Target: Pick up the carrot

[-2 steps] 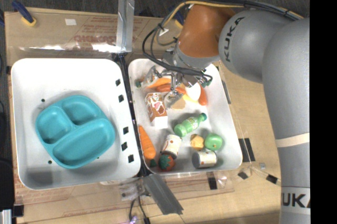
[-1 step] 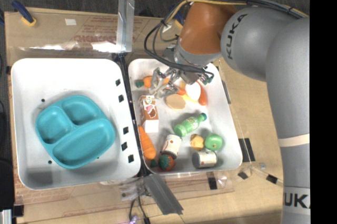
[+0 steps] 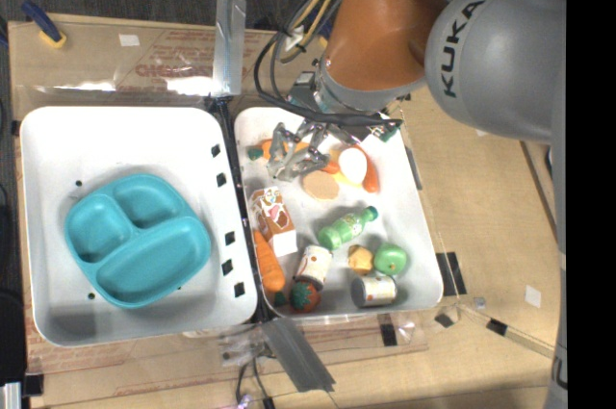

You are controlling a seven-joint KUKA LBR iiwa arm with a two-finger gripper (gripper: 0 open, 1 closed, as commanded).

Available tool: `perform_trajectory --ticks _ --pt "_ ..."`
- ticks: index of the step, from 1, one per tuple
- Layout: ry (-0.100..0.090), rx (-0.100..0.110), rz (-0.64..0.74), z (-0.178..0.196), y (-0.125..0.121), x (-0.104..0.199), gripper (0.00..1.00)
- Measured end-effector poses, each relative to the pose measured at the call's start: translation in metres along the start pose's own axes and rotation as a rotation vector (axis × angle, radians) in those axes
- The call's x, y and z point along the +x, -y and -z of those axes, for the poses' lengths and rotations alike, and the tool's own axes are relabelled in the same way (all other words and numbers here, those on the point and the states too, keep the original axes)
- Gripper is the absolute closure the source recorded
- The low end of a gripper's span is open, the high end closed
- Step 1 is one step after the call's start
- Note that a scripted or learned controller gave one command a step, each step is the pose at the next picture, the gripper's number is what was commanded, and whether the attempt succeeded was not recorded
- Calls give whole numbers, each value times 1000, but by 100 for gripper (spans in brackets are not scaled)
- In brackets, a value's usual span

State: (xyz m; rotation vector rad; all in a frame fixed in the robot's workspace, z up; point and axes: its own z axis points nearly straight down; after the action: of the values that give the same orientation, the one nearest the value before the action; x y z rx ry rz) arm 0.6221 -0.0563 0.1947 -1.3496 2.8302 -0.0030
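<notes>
Carrot [image 3: 269, 261] lying along the left wall of the right bin [image 3: 424, 234] (near its front corner), claw [image 3: 294, 152] low over the bin's far end, well apart from it, fingers spread and grasping nothing, teal divided plate [image 3: 138, 238] in the left bin [image 3: 38, 205].

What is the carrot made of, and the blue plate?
The carrot looks like smooth toy plastic: even orange, slight shine, though rubber is possible. The blue plate seems moulded matte plastic: one uniform teal colour with rounded compartment ridges.
</notes>
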Motion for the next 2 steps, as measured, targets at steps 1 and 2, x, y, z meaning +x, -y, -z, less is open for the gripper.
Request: perform_trajectory --ticks 1,2 --pt "-3 -3 174 39 -59 38 100" --pt "-1 -5 271 24 -82 -20 100"
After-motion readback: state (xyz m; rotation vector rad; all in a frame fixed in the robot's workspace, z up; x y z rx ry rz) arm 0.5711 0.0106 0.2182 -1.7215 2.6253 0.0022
